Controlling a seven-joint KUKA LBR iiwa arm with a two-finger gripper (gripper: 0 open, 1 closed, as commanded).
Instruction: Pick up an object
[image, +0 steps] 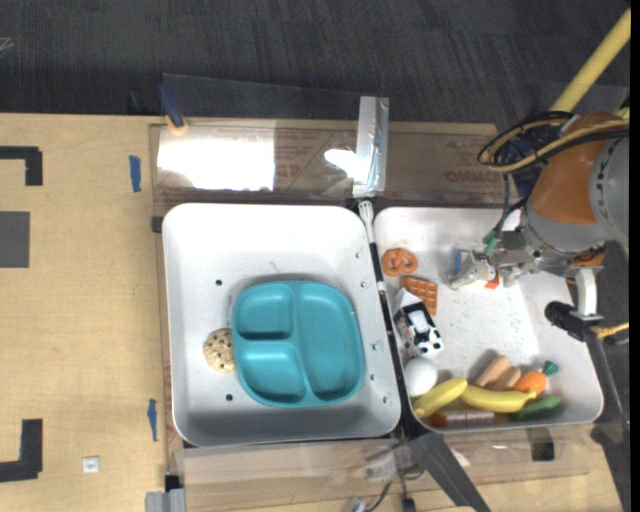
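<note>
The right bin (520, 310) holds several toy foods. An orange pretzel (399, 261) and a brown waffle piece (421, 293) lie near its left wall. Below them are a black-and-white cow toy (420, 330) and a white egg (421, 379). A yellow banana (480, 396), a tan bread piece (493, 370) and an orange carrot (535, 382) lie along the front edge. My gripper (480, 270) hangs over the upper middle of this bin, right of the pretzel, with bare bin floor beneath it.
The left bin (190, 250) carries a teal divided plate (297, 341) with a speckled cookie (219, 350) at the plate's left edge. A clear plastic sheet (270, 150) stands behind the bins. The orange-banded arm (575, 190) comes in from the right.
</note>
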